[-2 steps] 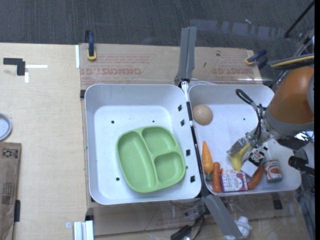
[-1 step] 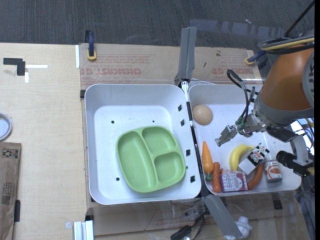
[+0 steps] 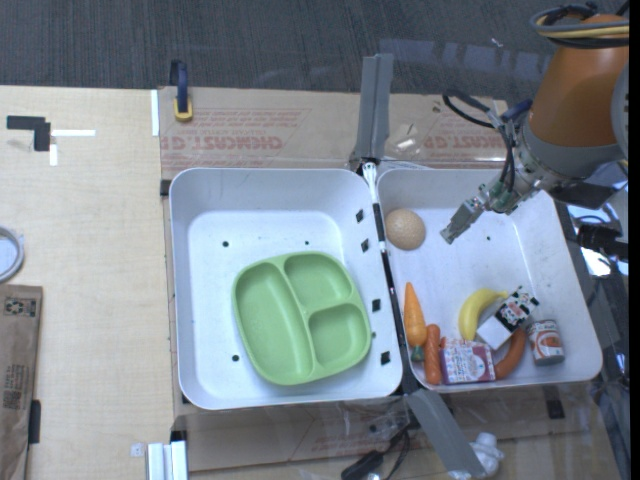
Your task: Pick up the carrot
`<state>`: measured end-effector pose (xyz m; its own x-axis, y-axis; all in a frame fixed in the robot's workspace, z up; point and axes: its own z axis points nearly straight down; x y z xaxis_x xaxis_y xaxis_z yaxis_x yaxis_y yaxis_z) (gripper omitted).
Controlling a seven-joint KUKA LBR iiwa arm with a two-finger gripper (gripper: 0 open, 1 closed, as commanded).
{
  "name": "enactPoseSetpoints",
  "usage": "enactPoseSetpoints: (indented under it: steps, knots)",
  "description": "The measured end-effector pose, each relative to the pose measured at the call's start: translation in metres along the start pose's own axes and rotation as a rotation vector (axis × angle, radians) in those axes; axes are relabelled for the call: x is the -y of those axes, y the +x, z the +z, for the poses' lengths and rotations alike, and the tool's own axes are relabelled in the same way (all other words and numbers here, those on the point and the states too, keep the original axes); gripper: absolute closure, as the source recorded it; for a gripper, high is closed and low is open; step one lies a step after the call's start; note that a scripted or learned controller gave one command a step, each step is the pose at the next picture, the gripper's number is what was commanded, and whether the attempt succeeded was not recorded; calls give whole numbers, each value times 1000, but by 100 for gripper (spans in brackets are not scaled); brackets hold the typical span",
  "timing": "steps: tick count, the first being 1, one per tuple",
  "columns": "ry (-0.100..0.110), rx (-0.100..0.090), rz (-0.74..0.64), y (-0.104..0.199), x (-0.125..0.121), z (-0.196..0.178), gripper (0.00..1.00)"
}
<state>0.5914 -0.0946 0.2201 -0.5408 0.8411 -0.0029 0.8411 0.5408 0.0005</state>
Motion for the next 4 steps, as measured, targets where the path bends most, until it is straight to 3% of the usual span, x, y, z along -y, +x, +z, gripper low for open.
enactPoseSetpoints:
  steps: [1, 2, 3, 4]
  knots:
    - [1, -4, -106, 27, 78, 129, 0]
    - [-3, -1, -604, 17, 60, 128, 0]
    - [-4, 2, -909, -16, 9, 127, 0]
    - [-2, -2, -996, 24, 39, 128, 0]
